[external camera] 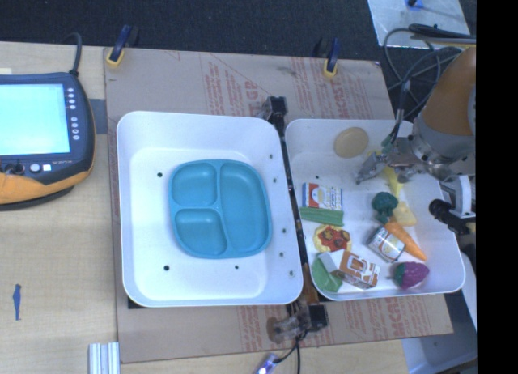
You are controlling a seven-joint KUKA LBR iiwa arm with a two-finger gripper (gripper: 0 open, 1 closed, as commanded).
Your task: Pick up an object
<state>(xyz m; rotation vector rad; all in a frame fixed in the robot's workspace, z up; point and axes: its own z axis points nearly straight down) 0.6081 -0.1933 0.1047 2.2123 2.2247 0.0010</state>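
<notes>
Brown bench board, two white bins side by side. Gripper down in right bin at its 1 o'clock; open or shut, cannot tell. Just beside, a yellow piece; round tan disc at 10 o'clock; green broccoli, carrot, can toward 6. Blue divided plate in left bin.

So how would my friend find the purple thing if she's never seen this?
Start at the right white bin, the one crowded with toy food, next to the bin holding the blue plate. Go to its near right corner, just below the orange carrot. The purple thing sits there: the only purple piece, round and bumpy, with a bit of green.
</notes>
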